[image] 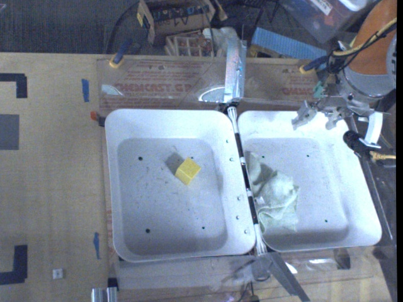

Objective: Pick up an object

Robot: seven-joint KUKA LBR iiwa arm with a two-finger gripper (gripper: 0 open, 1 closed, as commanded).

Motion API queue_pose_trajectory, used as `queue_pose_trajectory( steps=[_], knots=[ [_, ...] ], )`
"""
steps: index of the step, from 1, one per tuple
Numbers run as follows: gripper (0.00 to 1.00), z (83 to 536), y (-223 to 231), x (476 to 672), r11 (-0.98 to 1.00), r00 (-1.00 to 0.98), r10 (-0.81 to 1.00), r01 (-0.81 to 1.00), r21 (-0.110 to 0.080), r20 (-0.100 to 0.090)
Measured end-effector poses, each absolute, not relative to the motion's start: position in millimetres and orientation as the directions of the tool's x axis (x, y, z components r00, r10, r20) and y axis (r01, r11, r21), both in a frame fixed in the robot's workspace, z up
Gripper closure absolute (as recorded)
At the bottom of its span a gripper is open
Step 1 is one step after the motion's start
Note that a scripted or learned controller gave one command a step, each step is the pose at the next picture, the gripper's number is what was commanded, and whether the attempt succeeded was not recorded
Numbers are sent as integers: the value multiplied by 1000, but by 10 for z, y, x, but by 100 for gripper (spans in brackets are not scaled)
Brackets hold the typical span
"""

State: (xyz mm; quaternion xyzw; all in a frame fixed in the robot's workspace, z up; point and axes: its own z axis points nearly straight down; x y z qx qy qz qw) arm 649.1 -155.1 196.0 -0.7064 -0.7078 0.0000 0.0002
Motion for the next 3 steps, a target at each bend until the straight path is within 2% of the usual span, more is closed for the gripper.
queue_pose_trajectory(
  steps=[1,2,3],
  knots=[
    [0,2525,-216,6637,-124,124,992,992,3,1],
    [0,2536,-644,6548,64,-64,998,998,0,-1],
    [100,2647,-644,6558,65,-65,998,998,4,-3]
  ],
)
